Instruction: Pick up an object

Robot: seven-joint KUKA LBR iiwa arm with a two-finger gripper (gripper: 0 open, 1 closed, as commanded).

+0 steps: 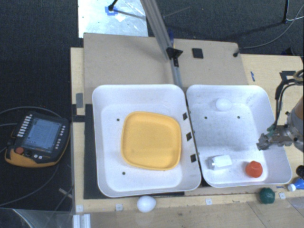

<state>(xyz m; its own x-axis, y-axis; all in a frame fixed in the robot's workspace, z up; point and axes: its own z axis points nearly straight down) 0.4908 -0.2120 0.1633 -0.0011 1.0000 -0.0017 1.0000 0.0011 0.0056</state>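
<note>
From my screen I look down on two white bins side by side. The left bin (pixel 107 127) has a yellow plate (pixel 152 140) lying flat in its middle. The right bin (pixel 237 127) has three things in it. A small white ball (pixel 223 104) sits near the far wall. A little white block (pixel 219 162) lies near the front, on the left side. A red thing (pixel 254 169) sits near the front, on the right side, apart from the block.

The gripper (pixel 267 141) comes in from the right and sits at the right wall of the right bin, above the red thing and not touching it. I see nothing in it, and I cannot tell how it is set.

Outside the bins, a white egg shape (pixel 146 204) lies on the bench in front of the left bin. A green ball (pixel 267 195) lies in front of the right bin. A handheld screen (pixel 38 139) rests on the floor to the left.
</note>
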